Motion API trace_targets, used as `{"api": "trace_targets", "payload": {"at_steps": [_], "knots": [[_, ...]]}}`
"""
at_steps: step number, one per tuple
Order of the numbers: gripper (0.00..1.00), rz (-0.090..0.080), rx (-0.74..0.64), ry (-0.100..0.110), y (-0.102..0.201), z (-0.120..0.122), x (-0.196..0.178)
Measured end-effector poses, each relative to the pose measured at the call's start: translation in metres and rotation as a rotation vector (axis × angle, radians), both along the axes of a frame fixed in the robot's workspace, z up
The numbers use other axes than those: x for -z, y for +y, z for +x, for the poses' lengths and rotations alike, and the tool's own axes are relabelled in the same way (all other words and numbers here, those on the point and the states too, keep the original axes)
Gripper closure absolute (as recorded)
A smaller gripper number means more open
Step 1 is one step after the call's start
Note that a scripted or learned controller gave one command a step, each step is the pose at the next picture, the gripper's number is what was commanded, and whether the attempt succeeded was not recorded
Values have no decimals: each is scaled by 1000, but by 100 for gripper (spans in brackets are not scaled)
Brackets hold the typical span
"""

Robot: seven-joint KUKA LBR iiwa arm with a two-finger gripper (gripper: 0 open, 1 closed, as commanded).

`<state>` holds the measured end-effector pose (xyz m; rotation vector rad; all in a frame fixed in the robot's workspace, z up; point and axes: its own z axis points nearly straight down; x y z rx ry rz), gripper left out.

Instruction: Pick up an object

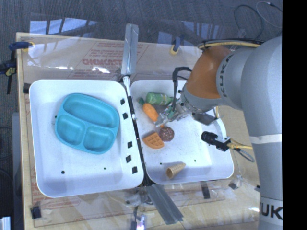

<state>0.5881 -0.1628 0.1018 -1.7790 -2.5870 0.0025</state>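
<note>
An ice-cream cone is lying nearest the lens in the right bin, beside a waffle, brown cookie, carrot and green vegetable. The pincer is hovering low between carrot and cookie, apparently lining up a grab; whether spread or pressed together cannot be told. A blue divided plate is sitting in the left bin.

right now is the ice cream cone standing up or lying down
Lying down: the ice cream cone rests on its side on the right bin floor, open end toward the bin's right.

Bulky grey arm; orange band above wrist; black cable; metallic gripper
</note>
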Motion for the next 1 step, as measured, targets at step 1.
{"api": "trace_targets", "payload": {"at_steps": [1], "knots": [[100,-1,107,-2,37,1,-95]]}}
